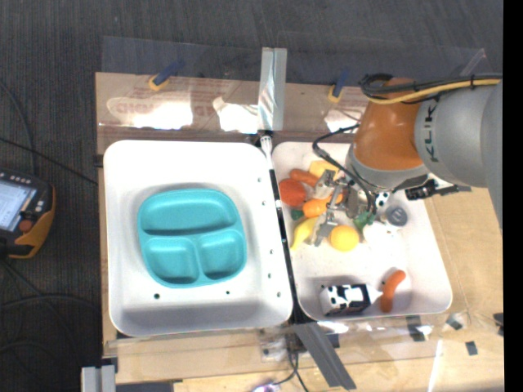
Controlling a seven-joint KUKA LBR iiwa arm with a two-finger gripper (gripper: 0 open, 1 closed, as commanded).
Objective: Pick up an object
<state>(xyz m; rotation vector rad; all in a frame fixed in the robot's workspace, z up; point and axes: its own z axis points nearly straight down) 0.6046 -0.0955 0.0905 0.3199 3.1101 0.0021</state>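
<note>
We read this moment as the reach-and-descend step of the pick: the gripper (333, 207) is low in the right bin (425, 256), over a cluster of toy food at the bin's upper left. Its metal fingers (325, 194) point toward 8 o'clock, and we cannot tell from this view whether they are spread or pressed together, nor whether anything sits between them. At the gripper's 9 o'clock lies a small orange fruit (312, 208), touching or nearly touching the fingertips; a red tomato-like piece (291, 191) sits beyond it against the bin wall. A yellow lemon (344, 238) lies at 5 o'clock, just beside a yellow banana-like piece (303, 233) at 7 o'clock. Well apart, near the bin's lower edge, lie a black-and-white cow figure (343, 297) and an orange carrot-like piece (390, 288). The left bin (122, 243) holds a teal divided tray (193, 235). We judge the orange fruit the likeliest target; the next move calls for closing on one item only, then a straight lift, since the crowded neighbours may be nudged or caught.
</note>
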